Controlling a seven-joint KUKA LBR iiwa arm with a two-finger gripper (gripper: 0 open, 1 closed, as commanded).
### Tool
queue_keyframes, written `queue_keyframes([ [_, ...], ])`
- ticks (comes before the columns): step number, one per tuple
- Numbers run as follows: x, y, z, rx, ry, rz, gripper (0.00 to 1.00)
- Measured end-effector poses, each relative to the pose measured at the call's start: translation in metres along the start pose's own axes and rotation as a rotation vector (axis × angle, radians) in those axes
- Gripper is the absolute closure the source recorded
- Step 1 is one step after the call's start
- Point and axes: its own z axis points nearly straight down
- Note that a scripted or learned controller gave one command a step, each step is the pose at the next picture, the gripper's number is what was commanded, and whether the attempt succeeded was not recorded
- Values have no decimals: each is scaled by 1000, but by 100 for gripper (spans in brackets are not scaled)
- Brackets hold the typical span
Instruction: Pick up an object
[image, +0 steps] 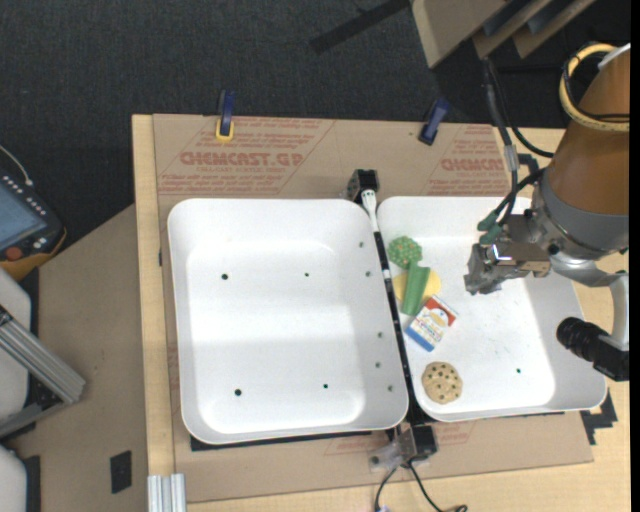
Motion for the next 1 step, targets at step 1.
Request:
queue_keyframes([
  [1, 52, 41, 47, 4, 2, -12, 100],
])
